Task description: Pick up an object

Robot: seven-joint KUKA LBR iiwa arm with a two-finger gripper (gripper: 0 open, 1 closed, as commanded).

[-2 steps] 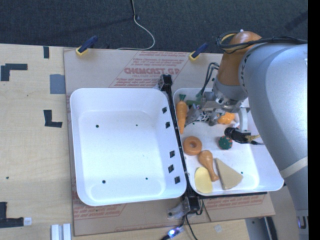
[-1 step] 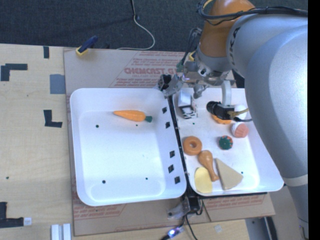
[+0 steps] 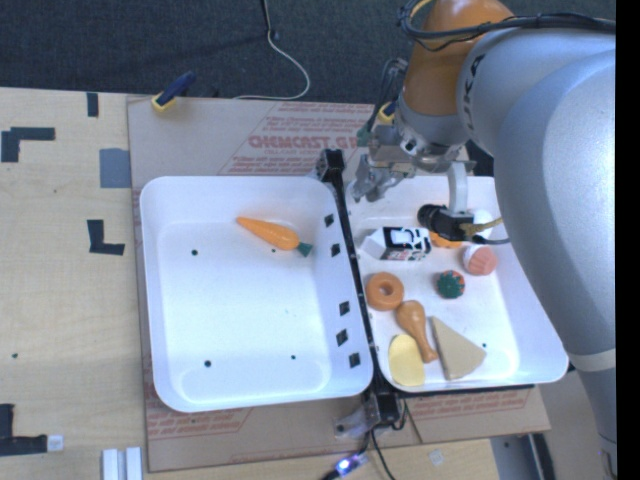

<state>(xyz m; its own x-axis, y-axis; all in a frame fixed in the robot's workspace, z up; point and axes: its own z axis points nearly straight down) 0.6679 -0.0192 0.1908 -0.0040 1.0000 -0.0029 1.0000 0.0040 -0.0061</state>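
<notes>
My gripper (image 3: 372, 180) hangs over the far left corner of the right bin (image 3: 520, 313), close to the wall between the two bins. Nothing shows in its grasp. Just below it lies a white and black carton (image 3: 400, 243). Further toward the front of that bin are a brown doughnut (image 3: 384, 291), a tan drumstick (image 3: 413, 325), a yellow piece (image 3: 405, 361) and a pale cheese wedge (image 3: 457, 349). A green item (image 3: 450, 284) and a pink item (image 3: 480, 260) lie to the right. An orange carrot (image 3: 270, 233) lies alone in the left bin (image 3: 170, 298).
The grey arm (image 3: 540, 118) covers the right bin's far right side. A blue and yellow tool (image 3: 172, 90) lies on the bench behind the left bin. A thin cable (image 3: 285, 53) trails across the dark back surface.
</notes>
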